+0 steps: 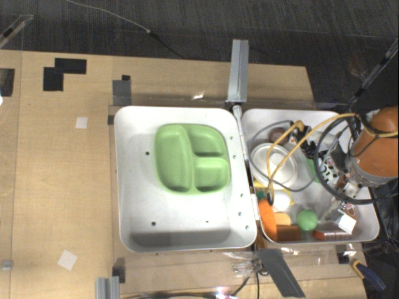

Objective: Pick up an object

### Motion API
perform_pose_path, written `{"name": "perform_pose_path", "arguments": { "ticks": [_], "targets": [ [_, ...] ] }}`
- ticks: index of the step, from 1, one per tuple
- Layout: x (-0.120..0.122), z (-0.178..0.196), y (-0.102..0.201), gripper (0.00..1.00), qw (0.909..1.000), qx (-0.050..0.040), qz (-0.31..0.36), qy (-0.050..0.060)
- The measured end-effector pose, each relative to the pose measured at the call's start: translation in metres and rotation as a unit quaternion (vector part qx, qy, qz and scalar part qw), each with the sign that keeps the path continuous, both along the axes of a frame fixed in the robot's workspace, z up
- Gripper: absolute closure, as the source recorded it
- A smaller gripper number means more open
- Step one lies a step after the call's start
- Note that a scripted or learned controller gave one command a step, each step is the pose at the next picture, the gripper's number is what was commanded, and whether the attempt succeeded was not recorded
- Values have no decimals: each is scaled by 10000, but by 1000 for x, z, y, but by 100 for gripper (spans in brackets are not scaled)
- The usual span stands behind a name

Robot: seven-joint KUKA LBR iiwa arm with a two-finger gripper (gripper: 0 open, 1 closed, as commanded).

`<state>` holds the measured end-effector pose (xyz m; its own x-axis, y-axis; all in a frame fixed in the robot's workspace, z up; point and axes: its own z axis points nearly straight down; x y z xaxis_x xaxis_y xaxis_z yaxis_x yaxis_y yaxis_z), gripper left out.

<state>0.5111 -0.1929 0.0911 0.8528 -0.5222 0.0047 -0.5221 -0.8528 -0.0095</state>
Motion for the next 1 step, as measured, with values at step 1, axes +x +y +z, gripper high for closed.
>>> {"name": "perform_pose_path", "arguments": {
  "ticks": [1],
  "targets": [
    [-7,1,-2,0,9999,17,135,-65]
  ]
}}
